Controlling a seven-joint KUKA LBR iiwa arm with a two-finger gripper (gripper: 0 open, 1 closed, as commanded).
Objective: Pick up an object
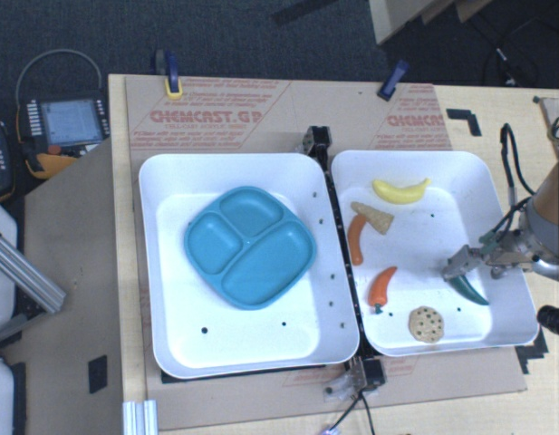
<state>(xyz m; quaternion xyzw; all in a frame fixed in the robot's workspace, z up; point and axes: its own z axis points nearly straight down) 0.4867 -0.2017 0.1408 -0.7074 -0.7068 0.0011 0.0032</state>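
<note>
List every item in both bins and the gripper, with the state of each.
Blue divided plastic plate: flat in left bin, compartments bare.
Yellow toy banana: lying, right bin.
Tan cone-shaped piece: on its side.
Orange sausage-shaped toy: lying.
Red toy pepper: lying.
Round speckled cookie: flat.
Dark green toy: lying under gripper.
Gripper: low over green toy.

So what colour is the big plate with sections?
Light blue, seen in the camera view: the plate lies in the left bin.

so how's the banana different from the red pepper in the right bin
The banana is yellow; the red pepper is red-orange with a green stem end. The banana lies crosswise near the right bin's far wall; the pepper lies tilted, nearer the front by the cookie. Both are small curved toy foods, apart from the pincer.
</note>
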